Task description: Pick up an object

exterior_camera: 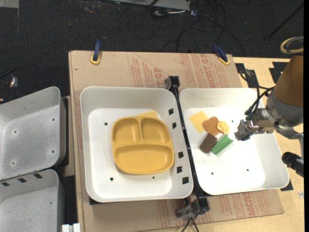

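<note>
A small cluster of flat toy-like pieces lies in the right white bin (251, 178), toward its left half: a pale yellow square slab (198, 121), a brown rounded piece (211, 125) overlapping it, a small yellow-orange piece (222, 127) just beside that, a dark brown block (208, 143) and a green rectangular block (222, 144) touching side by side. The gripper (243, 130) hangs just right of the cluster (nothing visible between its fingers; how far apart they stand I cannot tell). The left white bin (91, 144) holds a yellow three-compartment plastic tray (143, 145).
</note>
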